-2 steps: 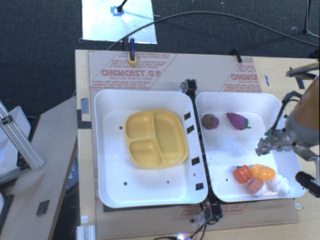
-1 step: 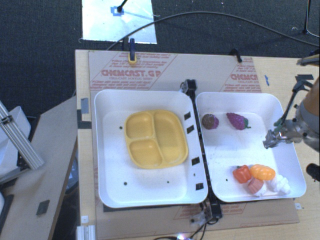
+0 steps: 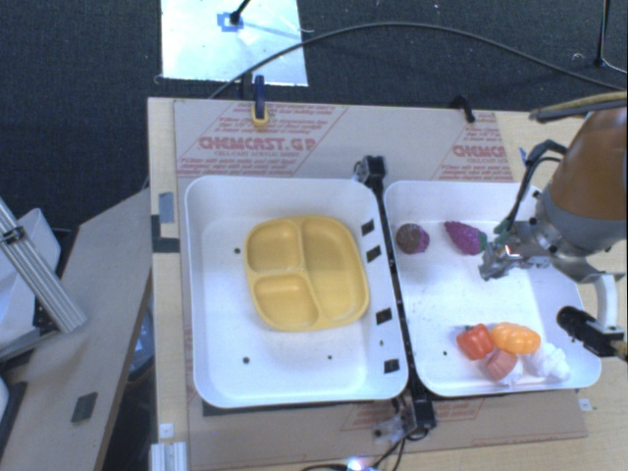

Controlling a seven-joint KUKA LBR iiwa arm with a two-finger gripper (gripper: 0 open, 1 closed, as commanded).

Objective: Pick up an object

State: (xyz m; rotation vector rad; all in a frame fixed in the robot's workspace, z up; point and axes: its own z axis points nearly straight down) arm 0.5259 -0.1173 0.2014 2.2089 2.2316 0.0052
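Note:
The right bin (image 3: pixel 442 307) holds a round dark-purple fruit (image 3: pixel 412 238) and a longer magenta-purple piece (image 3: pixel 464 235) near its back. Toward the front right lies a cluster: a red-orange piece (image 3: pixel 475 340), an orange piece (image 3: pixel 515 338), a pink piece (image 3: pixel 500 364) and a white piece (image 3: pixel 549 362). My gripper (image 3: pixel 496 260) hangs over the right bin, just right of and slightly in front of the magenta piece. Nothing shows between its fingers. The arm's orange band (image 3: pixel 597 170) and grey wrist hide the bin's right rim.
The left bin (image 3: pixel 216 292) carries a yellow divided tray (image 3: pixel 304 271). A black clip strip (image 3: pixel 383 263) runs between the two bins. Cables cross the dark floor behind the bench, and a metal rail (image 3: pixel 39 273) juts in at the left.

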